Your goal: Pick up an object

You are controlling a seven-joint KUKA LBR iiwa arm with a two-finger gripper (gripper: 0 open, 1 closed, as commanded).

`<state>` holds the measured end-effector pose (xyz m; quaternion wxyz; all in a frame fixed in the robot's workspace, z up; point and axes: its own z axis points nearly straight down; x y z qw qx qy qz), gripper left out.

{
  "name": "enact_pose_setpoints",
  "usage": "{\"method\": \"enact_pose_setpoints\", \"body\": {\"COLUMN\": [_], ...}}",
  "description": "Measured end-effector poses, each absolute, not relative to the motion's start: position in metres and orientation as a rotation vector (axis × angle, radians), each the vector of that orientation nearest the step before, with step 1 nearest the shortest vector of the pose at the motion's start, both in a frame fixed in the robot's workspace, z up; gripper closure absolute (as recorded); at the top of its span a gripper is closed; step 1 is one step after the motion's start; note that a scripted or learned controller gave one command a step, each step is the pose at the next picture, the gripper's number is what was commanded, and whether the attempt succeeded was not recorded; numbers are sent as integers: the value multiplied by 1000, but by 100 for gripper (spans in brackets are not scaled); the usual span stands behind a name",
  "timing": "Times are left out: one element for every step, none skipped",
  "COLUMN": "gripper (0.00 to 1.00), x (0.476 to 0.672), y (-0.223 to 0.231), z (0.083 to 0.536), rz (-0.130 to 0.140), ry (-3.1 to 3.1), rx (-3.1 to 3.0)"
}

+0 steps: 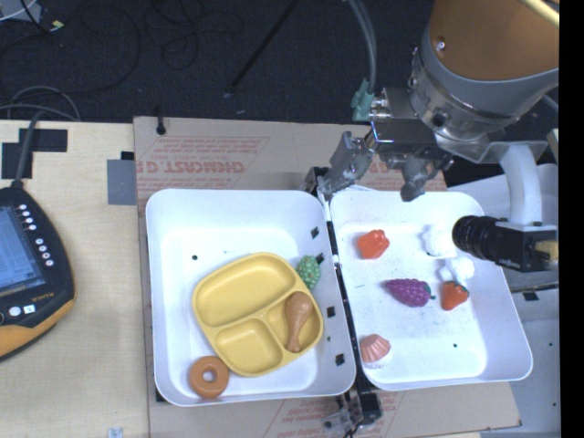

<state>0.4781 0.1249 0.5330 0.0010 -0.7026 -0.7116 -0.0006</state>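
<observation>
the step in hand appears to be approach: the gripper hangs released, fingers spread and holding nothing, above the far rim of the right bin. below and toward the arm side lies open floor for descent. candidate objects sit nearer the camera than the gripper: the purple grapes, then the red pepper closest below. the next move likely calls for lowering clear of the rim.

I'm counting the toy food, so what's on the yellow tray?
A drumstick lies in the yellow tray, in its right compartment. The other compartments look bare. Anything beneath the drumstick is covered.
</observation>
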Motion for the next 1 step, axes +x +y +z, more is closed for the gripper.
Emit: {"method": "enact_pose_setpoints", "body": {"gripper": [100], "x": [480], "y": [121], "z": [541], "rz": [9], "ry": [-2229], "rx": [-2209]}}
